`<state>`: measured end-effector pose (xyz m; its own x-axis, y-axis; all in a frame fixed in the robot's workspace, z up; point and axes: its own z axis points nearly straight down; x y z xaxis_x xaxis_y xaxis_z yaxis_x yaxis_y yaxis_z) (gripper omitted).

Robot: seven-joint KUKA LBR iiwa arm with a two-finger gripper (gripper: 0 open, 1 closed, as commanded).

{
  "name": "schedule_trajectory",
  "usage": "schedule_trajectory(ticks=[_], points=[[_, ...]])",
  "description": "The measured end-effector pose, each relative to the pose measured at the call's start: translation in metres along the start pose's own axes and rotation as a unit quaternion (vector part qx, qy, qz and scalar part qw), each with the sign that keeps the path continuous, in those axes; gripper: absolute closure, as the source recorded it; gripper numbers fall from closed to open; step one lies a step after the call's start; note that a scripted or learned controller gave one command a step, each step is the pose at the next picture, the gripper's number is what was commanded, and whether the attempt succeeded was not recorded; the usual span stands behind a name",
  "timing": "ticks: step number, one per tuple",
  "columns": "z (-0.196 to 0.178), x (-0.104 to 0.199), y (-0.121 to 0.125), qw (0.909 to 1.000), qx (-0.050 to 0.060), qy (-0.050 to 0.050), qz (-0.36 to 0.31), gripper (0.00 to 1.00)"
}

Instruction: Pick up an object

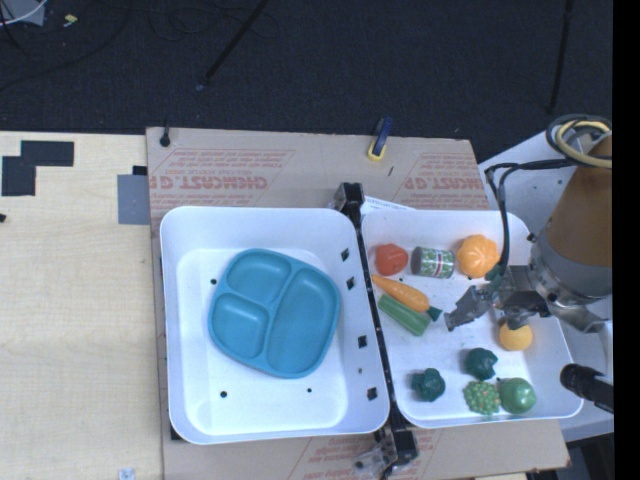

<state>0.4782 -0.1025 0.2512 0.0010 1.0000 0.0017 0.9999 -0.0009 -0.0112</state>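
Produce fills the right bin (405, 393), nearest the camera first: a dark green broccoli-like piece (428, 384), a pale green bumpy bunch, prob. grapes (481, 398), touching a green round fruit (517, 396), and another dark green lump (480, 362) just behind them. All sit loose w/ gaps between most of them, which suits a blind program-driven grab: any one counts as the task's object, so no sorting is needed. Next row back, the gripper (487, 306) hangs low over the bin's middle-right, fingers spread apart w/ nothing between them; one dark finger points toward the green cucumber-like piece (403, 314), the other sits just beside a small yellow fruit (516, 337). My read: it's lined up to descend on whatever lies under it, though nothing is clearly centred in the gap, so a miss looks possible. A carrot (400, 292) lies touching the cucumber piece, both slanted; closing on one may drag the other. Farther back stand a red tomato-like piece (391, 259), a small can on its side (433, 262) and an orange (477, 255), the last close to the arm's cable. Left bin (180, 268) holds just a blue divided plate (273, 311), flat and approx. centred, likely the drop-off side. Beyond both, cardboard (250, 173) underlies the bins, prob. to steady them.
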Motion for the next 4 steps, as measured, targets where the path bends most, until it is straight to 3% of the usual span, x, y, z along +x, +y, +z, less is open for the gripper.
schedule_trajectory(ticks=[1, 4], points=[[-0.004, 0.000, 0.002, 1.0000, -0.005, -0.001, -0.001, 0.00], [0.153, 0.021, -0.006, 1.0000, -0.001, 0.001, 0.000, 0.00]])
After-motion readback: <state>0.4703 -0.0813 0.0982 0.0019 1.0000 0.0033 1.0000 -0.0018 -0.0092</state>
